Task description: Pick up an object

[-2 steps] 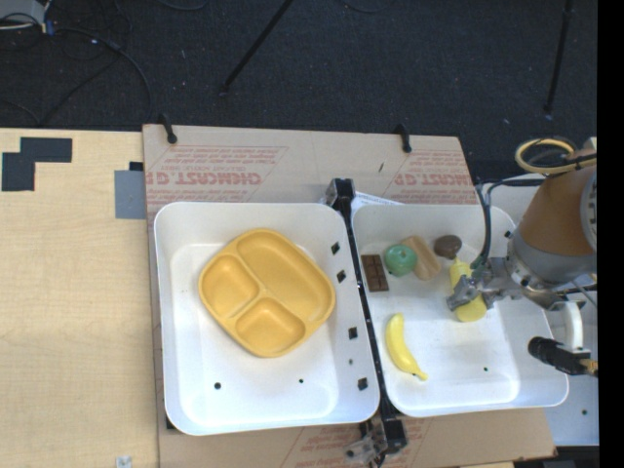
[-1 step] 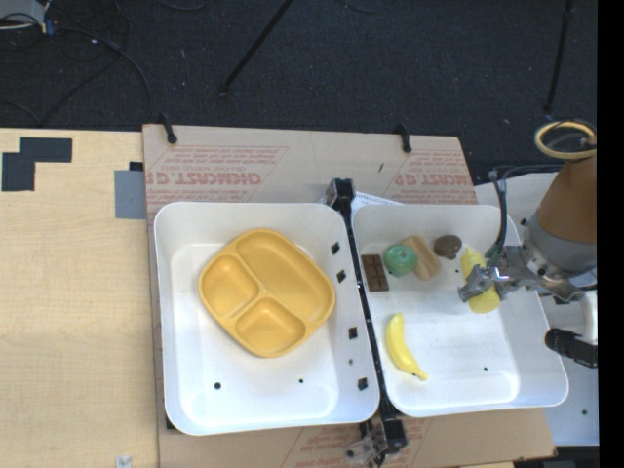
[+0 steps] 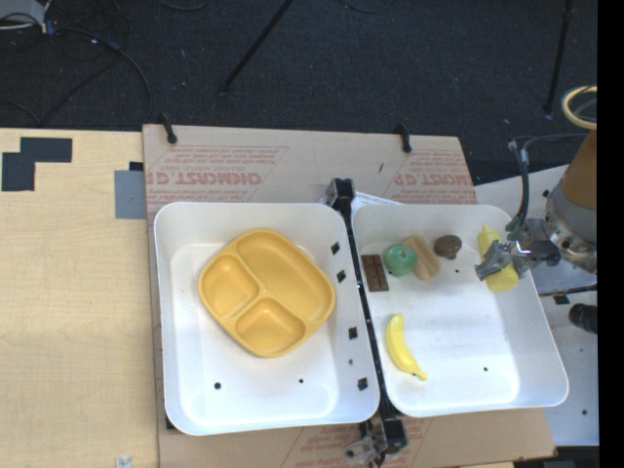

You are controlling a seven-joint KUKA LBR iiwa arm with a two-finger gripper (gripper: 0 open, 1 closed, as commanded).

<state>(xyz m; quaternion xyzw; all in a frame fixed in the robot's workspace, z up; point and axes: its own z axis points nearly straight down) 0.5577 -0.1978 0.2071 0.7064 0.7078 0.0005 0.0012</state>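
The end effector [image 3: 499, 259] sits at the right bin's [image 3: 468, 383] far right edge, touching a small yellow thing [image 3: 499, 273]. I cannot tell if it pinches it. It could slip off and drop.

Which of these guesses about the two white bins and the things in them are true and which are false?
1. The yellow divided plate lies in the left bin. True.
2. The banana lies on the yellow plate. False: it lies on the floor of the right bin, apart from the other items.
3. The green round object sits beside a tan piece. True.
4. The end effector hangs over the left bin. False: it is at the right bin's right edge, by a yellow object.
5. The small brown round object lies in the left bin. False: it is in the right bin.
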